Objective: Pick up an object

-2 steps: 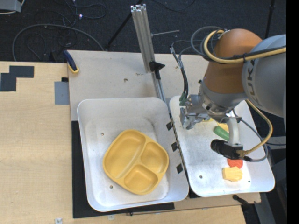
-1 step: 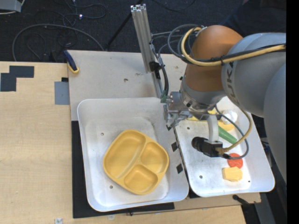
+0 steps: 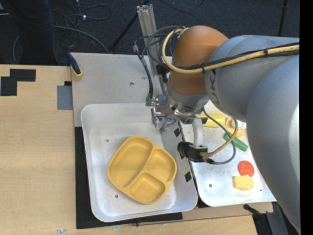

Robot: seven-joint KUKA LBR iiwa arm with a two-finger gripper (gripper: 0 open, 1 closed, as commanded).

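Yellow three-compartment plate (image 3: 142,169) lies flat in left bin (image 3: 93,131); gripper (image 3: 164,121) hangs just above plate's far edge, finger state unreadable.

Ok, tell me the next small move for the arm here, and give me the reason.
Probably shift the gripper toward the yellow divided plate and then lower it. The gripper hangs over the back part of the left bin, beyond the plate's far rim, with nothing visibly between its fingers. The plate is the nearest object, lying flat in that bin.
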